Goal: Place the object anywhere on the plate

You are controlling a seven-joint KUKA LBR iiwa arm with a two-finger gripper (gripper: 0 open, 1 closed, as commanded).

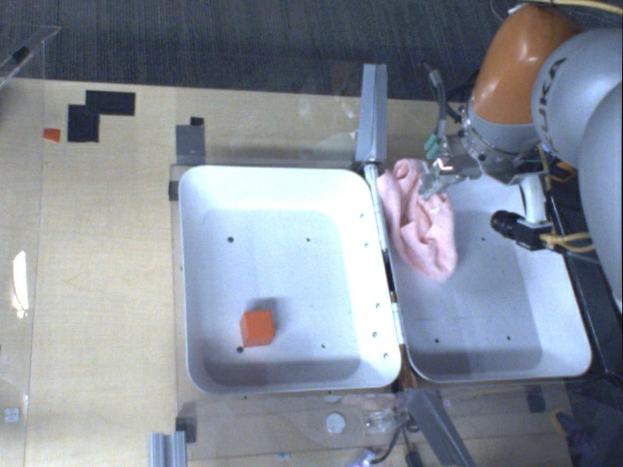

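A pink cloth (424, 224) lies crumpled in the right bin (506, 319), along its left wall next to the divider. Its upper end bunches up right beside my gripper (438, 169), which hangs over the bin's far left corner and touches or nearly touches the cloth's top edge. Where gripper and cloth meet is too small and cluttered to make out. A small orange cube (258, 328) sits in the left bin (292, 212), near its front left corner, far from the gripper.
The grey arm with its orange band (521, 52) reaches in from the upper right, above the right bin's far side. A black cable connector (513, 228) hangs by the wrist. A grey metal post (371, 115) stands behind the divider between the bins.
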